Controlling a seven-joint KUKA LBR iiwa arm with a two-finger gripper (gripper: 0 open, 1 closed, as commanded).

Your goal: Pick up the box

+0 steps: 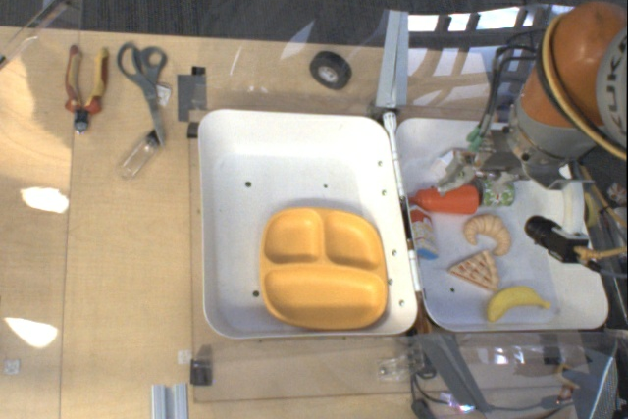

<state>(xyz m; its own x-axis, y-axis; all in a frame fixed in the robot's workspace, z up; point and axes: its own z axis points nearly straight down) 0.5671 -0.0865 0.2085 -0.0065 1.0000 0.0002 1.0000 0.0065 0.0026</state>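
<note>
A small green and white box [497,195] lies in the right bin [589,314], near its far middle, partly hidden by the gripper. My gripper [467,174] hangs low over the bin's far left part, just up and left of the box, and its metal tip is right above the carrot [446,201]. Whether it touches the box cannot be made out. Nothing can be seen held in it.
The right bin also holds a croissant [488,230], a waffle-like wedge [475,269], a banana [515,303] and a small tube [423,233] by the left wall. A yellow compartment tray [322,266] fills the left bin [235,162]. Scissors [145,83], pliers [82,83] and a tape roll [331,69] lie on the bench.
</note>
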